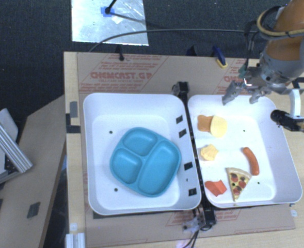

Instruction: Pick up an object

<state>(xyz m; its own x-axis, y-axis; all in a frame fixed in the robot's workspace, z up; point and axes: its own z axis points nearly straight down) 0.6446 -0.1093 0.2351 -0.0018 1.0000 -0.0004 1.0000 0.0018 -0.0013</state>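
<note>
In the camera view, a cardboard-covered surface (pixel 141 71) is seen with two white bins. A blue tray (pixel 145 160) lies in the left bin (pixel 97 138). The end effector (pixel 243 93), open and empty, hovers over the far edge of the right bin (pixel 283 161), where the sausage (pixel 251 160), pizza slice (pixel 238 182) and other toy foods lie untouched. Nothing is picked yet; descent, grasp and lift are left.

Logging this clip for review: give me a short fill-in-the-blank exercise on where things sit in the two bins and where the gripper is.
1. The blue divided plate lies in the ____ bin.
2. The pizza slice lies in the right bin, near its ____ edge.
3. The gripper hangs open over the right bin's ____ rim, holding nothing.
4. The sausage lies to the ____ of the pizza slice's crust.

Missing words: left; front; far; right
</note>
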